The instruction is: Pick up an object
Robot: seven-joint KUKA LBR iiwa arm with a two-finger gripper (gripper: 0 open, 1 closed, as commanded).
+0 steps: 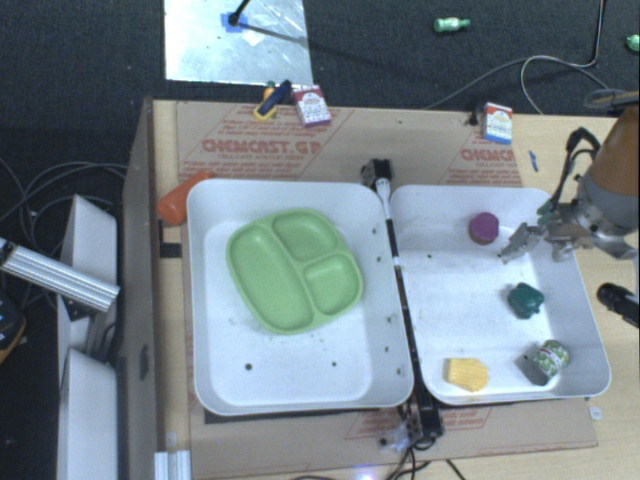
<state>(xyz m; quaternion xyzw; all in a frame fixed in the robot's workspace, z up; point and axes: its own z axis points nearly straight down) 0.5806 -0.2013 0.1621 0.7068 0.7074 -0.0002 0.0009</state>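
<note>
Arm hanging over the right bin, nothing picked yet

So the grey two-finger gripper (pixel 538 240) is hovering over the far right part of the right-hand shallow white bin (pixel 440 298), fingers spread apart and nothing between them. The small round purple object (pixel 484 228) is sitting just left of it, the dark green lumpy object (pixel 525 300) is lying a bit nearer, and the yellow wedge-shaped block (pixel 466 373) plus the little grey-green can-like thing (pixel 545 359) are resting along the near edge. The left bin is holding a pale green divided plastic tray (pixel 294 269). My worry: it's hanging between the purple and green pieces, so a straight drop is probably closing on bare bin floor, or clipping the purple one and rolling it away.
</note>
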